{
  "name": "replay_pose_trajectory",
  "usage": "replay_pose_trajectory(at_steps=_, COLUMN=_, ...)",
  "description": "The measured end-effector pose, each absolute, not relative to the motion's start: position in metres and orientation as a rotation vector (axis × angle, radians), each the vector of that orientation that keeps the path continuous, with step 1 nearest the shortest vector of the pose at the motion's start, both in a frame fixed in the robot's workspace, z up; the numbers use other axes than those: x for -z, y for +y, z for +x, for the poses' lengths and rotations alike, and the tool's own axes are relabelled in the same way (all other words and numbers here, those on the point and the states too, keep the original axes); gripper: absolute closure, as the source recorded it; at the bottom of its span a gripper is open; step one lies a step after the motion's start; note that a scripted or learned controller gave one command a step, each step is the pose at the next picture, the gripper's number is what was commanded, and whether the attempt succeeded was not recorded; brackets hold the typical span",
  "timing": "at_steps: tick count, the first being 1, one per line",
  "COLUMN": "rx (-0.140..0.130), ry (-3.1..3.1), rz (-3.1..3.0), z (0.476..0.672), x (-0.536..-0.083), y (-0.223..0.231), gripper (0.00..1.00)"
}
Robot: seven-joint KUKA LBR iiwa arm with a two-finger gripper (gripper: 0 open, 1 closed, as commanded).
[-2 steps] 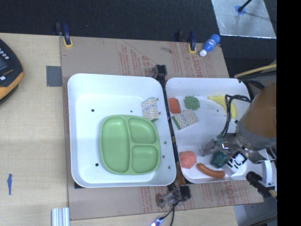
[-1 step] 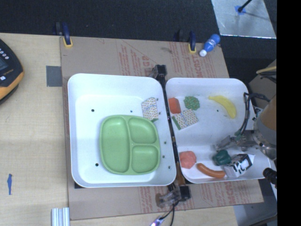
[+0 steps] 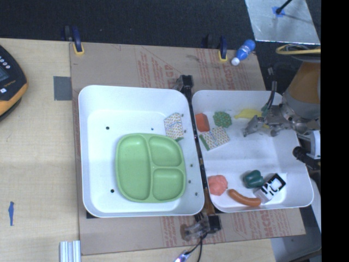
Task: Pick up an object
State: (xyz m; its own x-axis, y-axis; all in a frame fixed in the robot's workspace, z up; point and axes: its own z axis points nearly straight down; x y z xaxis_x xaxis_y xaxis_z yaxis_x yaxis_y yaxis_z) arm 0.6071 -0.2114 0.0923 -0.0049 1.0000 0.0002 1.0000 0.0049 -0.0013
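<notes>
claw (image 3: 252,129): hanging over the top right part of my right bin (image 3: 283,165), tips pointing off to the picture's left. honestly I'm not able to tell if the fingers are apart or together, it's just a dark metal blur, and I'm not seeing anything between them.

arm (image 3: 303,89): coming in from the picture's right, orange band sitting just behind the wrist, forearm running roughly level across the bin's right rim.

yellow piece (image 3: 246,113): closest thing to my claw, lying just above and left of it, long axis running left-right with a slight tilt, thin end pointing left.

green leafy lump (image 3: 222,118): a bit farther left of the claw, roundish, no real direction to it.

orange block (image 3: 202,122): farther left again, by the bin's left wall, long axis running up-down.

printed packets: I'm counting two. One (image 3: 216,138) is lying left of and below the claw, tilted on a diagonal. The other (image 3: 174,126) is well left in the other bin (image 3: 98,146).

sausage (image 3: 244,197): well below the claw near the front rim, long axis mostly left-right, right end dipping lower.

pink lump (image 3: 217,184): one, below and left of the claw, just beside the sausage's left end.

dark green piece (image 3: 252,178): one, straight below the claw.

black and white box (image 3: 271,186): one, touching the dark green piece's right side.

green divided plate (image 3: 150,167): one, three compartments, far left and below the claw.
</notes>
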Motion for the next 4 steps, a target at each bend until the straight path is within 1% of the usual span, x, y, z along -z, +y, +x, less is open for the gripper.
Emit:
replay_pose_trajectory(at_steps=1, rx=-0.004, ry=-2.224, rz=-2.215, z=0.523, x=-0.135, y=-0.194, gripper=0.0)
replay_pose_trajectory(at_steps=2, rx=-0.004, ry=-2.224, rz=-2.213, z=0.475, x=-0.091, y=-0.163, gripper=0.0)
replay_pose_trajectory(at_steps=3, rx=-0.005, ry=-2.228, rz=-2.209, z=0.476, x=-0.102, y=-0.164, gripper=1.0)
replay_pose_trajectory(at_steps=4, rx=-0.001, ry=-2.226, rz=-2.215, z=0.557, x=-0.215, y=-0.114, gripper=1.0)
